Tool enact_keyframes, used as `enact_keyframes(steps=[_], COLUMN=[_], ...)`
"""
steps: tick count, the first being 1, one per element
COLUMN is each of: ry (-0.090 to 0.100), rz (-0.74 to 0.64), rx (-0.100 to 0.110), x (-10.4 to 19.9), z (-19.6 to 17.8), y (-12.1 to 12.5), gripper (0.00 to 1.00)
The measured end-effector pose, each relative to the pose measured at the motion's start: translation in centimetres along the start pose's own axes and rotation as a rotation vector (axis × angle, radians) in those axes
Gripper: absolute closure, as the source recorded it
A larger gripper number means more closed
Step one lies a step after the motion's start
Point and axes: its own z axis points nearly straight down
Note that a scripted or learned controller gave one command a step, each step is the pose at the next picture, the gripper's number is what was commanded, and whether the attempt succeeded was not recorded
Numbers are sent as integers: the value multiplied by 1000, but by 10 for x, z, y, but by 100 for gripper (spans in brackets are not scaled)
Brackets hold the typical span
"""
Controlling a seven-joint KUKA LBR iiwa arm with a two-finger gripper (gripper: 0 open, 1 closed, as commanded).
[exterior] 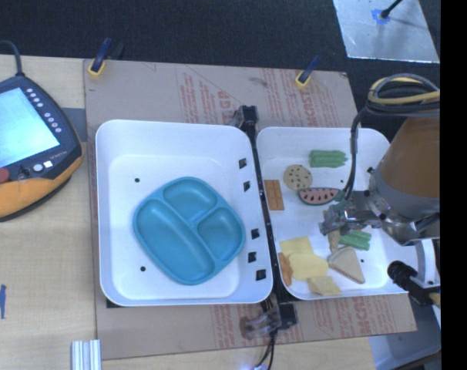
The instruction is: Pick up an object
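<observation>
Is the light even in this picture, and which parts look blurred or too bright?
Camera view: light is soft and even, with faint shadows inside the left bin; the blue divided plate is sharp; the gripper over the right bin is dark and slightly blurred; the white bin walls look nearly overexposed.

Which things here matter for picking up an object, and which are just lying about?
For the job: grey arm's tool; green toy piece beside it; yellow cheese wedges; watermelon slice; round cookie.

Lying about: blue divided plate; orange-edged tablet; yellow clamps.
</observation>
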Motion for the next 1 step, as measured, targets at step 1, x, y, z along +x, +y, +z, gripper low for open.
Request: enact_keyframes(steps=[1], ry=[0], rz=[-8], rx=[3], x=[66], z=[5], y=[43], gripper=[100])
